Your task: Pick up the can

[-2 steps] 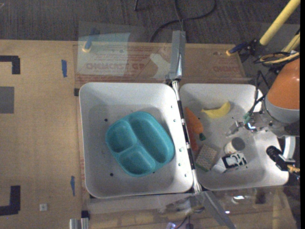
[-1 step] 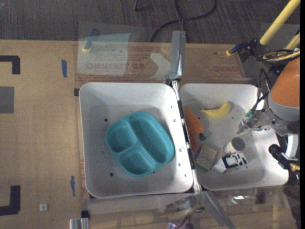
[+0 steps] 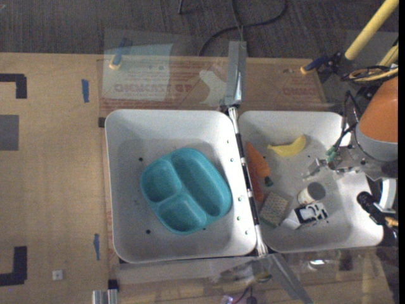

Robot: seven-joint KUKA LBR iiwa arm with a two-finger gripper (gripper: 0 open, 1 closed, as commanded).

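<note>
Hovering in the right bin [image 3: 278, 122], the gripper [image 3: 324, 163] hangs with nothing seen in its grasp; whether it is spread or closed cannot be told. Just below it stands the can [image 3: 311, 192], upright. A banana [image 3: 288, 147] lies to its upper left.

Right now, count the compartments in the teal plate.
3. The teal divided plate lies in the left bin: one compartment at its left, one along its upper right, one at its lower edge. Nothing covers it, so none seem hidden.
</note>
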